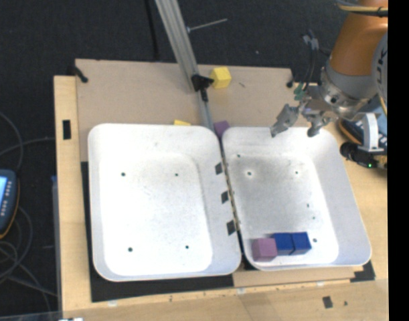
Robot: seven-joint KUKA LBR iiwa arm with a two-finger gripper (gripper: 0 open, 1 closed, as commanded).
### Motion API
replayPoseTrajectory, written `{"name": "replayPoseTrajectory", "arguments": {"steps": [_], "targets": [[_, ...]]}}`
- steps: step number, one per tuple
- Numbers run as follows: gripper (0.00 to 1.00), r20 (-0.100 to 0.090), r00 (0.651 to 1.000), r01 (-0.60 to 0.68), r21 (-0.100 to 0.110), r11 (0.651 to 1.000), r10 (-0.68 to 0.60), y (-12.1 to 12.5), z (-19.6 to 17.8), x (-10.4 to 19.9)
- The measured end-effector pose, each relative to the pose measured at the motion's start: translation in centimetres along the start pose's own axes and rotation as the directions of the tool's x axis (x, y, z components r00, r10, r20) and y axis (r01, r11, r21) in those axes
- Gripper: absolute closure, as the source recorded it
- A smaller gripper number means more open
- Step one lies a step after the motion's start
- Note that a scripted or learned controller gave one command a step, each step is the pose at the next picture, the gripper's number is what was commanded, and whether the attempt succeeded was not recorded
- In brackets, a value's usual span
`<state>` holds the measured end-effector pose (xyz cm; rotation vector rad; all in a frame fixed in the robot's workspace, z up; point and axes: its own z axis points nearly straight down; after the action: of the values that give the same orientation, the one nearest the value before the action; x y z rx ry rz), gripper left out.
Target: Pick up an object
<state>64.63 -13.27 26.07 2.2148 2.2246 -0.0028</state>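
A purple block point(264, 248) and a blue block point(290, 242) lie side by side at the near edge of the right bin point(278, 186). My gripper point(298, 126) hangs above that bin's far edge, well away from both blocks. Its two fingers are spread apart and open, with nothing between them. The orange-banded arm reaches in from the upper right.
The left bin point(154, 199) sits beside the right one. A yellow block point(221, 77) rests on the bench behind the bins, next to a slanted metal rail point(181, 35). A small purple piece point(221, 128) and a yellow piece point(182, 122) lie just behind the bins' far rims.
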Motion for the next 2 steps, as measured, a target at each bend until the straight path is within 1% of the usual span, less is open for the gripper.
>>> {"name": "replayPoseTrajectory", "arguments": {"steps": [1,2], "targets": [[0.0,-0.005,1.0,0.001,0.009,1.0,-0.001,-3.6,7.3,4.3],[0.0,-0.003,1.0,-0.01,-0.001,1.0,0.01,-15.4,16.5,-0.2]]}}
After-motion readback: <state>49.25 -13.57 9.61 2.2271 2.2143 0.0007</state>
